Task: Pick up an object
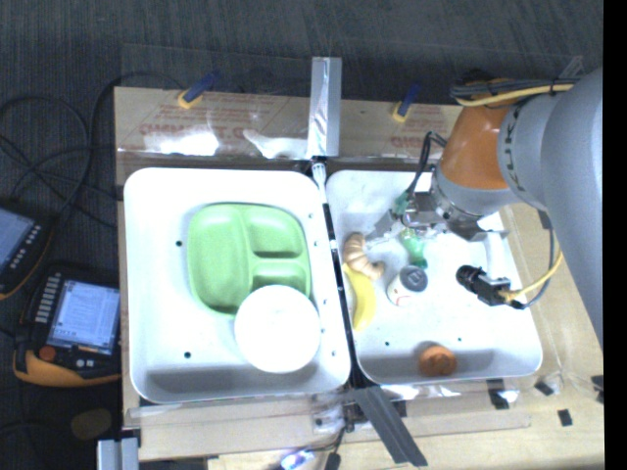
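A wooden bench [147,116] stands on dark grey carpet [196,18], with black cables [39,164] trailing over the floor at the left beside a handheld control pendant with a lit screen [73,316]. Clear plastic sheeting [225,135] is clipped along the bench's far edge by two blue-and-yellow clamps [196,88], and a strip of silver tape [324,106] runs down toward the divide between the bins.

The left shallow white bin [147,262] holds a light green compartment tray [250,253] with a round white plate [278,328] overlapping its near corner.

The right shallow white bin [509,341] holds a yellow banana [362,297] lying just beside the dividing wall, a tan rounded object [355,253] touching its upper end, a small round white-and-grey item [409,282], a small green object [417,250], and an orange rounded object [438,360] near the front wall. A black cable connector [482,282] hangs over the bin.

The grey arm with its orange band [480,155] reaches in from the right, and the gripper [421,218] sits low over the far middle of the right bin, directly above the green object. From this angle its grip cannot be told, and nothing is clearly seen clasped in it
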